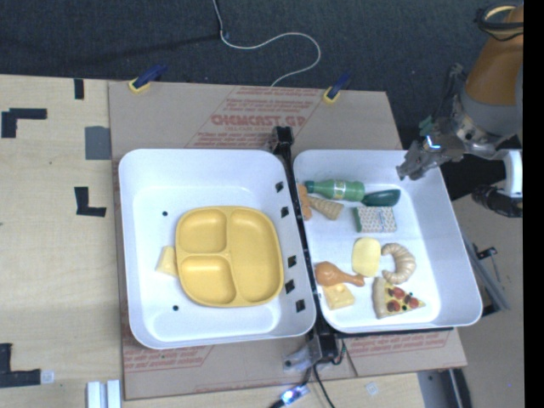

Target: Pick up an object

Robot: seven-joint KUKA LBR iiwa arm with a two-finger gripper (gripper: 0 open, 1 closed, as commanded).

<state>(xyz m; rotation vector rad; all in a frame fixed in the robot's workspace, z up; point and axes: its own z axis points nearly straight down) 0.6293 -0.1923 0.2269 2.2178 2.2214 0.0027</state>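
Pizza slice (395, 299) lies nearest in the right bin (455, 253). Beyond it sit one drumstick (337, 273), one cheese wedge (340, 296), one croissant (399, 262), one yellow block (366, 256), one waffle square (376, 219), one bottle (336, 189). One yellow tray (229, 255) fills the left bin (140, 228). Farthest, the pincer (414, 165) hovers over the right bin's far rim; its state I cannot tell. The approach is in hand, I judge; next it must descend over one item.

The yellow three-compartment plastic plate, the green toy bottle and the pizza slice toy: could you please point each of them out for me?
yellow three-compartment plastic plate (229, 256), camera view, on the ridges where its compartments meet.
green toy bottle (335, 189), camera view, on the middle of its body.
pizza slice toy (395, 299), camera view, on its topped face.
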